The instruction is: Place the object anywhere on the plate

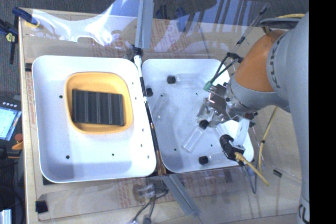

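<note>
Camera view, left to right: you see the yellow plate (98,83) with a dark ribbed insert in the left bin (47,113). A clear tube (192,139) lies in the right bin (173,160), just below-left of the gripper (203,122).

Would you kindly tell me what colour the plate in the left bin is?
The plate is yellow-orange, with a dark ribbed block on it, seen in the camera view.

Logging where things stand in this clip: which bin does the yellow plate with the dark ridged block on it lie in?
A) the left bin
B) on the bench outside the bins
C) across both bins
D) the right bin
A: the yellow plate lies inside the left bin, while the gripper is over the right bin.
</note>
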`<action>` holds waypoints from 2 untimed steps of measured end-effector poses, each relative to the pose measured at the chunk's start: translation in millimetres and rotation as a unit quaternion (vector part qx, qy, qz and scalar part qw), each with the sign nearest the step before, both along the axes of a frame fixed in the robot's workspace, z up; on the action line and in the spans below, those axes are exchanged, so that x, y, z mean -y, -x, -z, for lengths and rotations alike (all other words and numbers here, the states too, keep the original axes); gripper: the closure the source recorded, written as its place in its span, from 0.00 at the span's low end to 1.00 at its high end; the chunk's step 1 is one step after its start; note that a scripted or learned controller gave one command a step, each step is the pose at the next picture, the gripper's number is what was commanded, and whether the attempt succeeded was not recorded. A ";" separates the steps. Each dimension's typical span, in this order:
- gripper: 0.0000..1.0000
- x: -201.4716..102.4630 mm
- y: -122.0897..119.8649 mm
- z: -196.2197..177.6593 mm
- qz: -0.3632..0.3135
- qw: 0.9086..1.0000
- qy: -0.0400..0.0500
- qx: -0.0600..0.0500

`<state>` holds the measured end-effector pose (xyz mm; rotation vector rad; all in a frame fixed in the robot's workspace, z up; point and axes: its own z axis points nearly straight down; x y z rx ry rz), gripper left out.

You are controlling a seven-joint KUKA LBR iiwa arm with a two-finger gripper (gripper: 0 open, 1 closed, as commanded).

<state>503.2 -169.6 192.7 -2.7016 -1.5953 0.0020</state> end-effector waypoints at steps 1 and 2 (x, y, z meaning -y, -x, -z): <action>1.00 -66.2 -50.2 -98.5 -0.057 0.998 0.001 0.000; 1.00 -106.8 -104.6 -30.6 -0.201 0.980 -0.001 -0.001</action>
